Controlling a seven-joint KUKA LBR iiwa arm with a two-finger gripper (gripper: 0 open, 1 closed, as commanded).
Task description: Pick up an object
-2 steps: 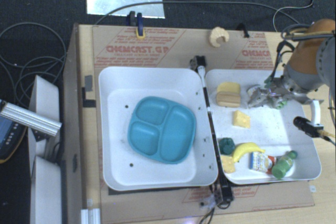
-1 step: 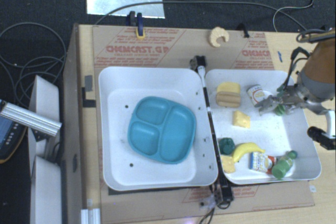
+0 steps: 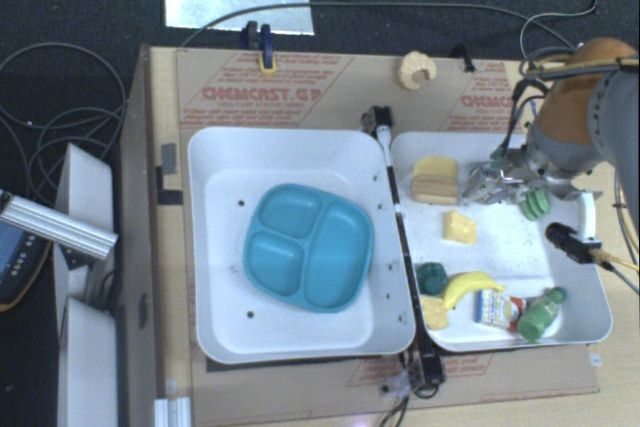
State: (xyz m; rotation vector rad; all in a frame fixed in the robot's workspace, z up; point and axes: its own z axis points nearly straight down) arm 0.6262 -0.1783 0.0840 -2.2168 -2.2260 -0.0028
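Camera view: gripper (image 3: 487, 183) at three o'clock beside sandwich (image 3: 436, 180), jaw state indiscernible; risk of closing on nothing.

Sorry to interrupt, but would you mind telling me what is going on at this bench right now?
The grey robot arm with the orange band reaches in from the right, its gripper low over the right white bin, beside the tan block of toy bread. That bin also has a yellow cheese wedge, a yellow toy banana and a green bottle. The left white bin holds a blue divided plate. Nothing visibly sits between the fingers.
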